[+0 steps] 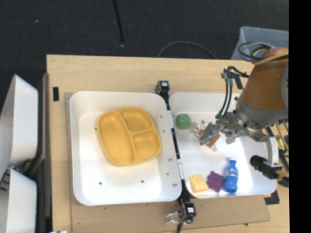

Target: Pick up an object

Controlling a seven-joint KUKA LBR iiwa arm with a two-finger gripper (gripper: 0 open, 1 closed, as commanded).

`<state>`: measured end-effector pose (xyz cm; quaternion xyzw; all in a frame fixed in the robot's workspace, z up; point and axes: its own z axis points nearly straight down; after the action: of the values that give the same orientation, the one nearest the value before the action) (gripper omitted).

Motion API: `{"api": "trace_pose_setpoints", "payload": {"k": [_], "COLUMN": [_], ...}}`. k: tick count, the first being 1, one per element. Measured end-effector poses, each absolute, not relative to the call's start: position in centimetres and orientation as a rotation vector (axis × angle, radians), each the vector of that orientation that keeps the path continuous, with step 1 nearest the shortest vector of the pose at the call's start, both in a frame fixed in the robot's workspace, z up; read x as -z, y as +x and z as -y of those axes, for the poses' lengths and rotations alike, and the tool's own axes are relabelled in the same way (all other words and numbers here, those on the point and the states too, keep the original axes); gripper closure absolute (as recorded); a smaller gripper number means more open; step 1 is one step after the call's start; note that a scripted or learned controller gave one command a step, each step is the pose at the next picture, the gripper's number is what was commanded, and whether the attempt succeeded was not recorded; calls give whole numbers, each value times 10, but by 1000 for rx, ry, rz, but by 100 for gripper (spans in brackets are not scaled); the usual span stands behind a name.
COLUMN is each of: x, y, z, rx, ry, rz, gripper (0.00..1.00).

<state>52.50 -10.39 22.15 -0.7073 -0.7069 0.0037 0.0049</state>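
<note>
My gripper [210, 136] hangs over the middle of the right bin [194, 100], reaching in from the right under the orange wrist band. Just to its left, touching or nearly touching it, lies a small white and red object [199, 128]. A green ball [183, 121] rests further left, close to the bin's left wall. Along the front of the same bin sit a yellow block [198, 183], a purple object [215, 181] and a blue bottle [231, 175], all apart from the gripper.
The left bin [82, 178] holds a yellow divided plate [129, 135]. A raised divider with black clips [162, 87] runs between the two bins. Cables and the arm's body crowd the right bin's right side.
</note>
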Motion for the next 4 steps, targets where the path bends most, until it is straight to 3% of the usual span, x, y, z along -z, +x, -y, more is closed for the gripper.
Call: {"api": "trace_pose_setpoints", "payload": {"k": [1, 3, 4], "x": [-228, -121, -100], "y": [528, 528, 528], "z": [104, 118, 119], "rx": [2, -5, -3], "ry": [-2220, -2221, -2223], "rz": [2224, 2218, 2218], "gripper": [0, 0, 0]}}
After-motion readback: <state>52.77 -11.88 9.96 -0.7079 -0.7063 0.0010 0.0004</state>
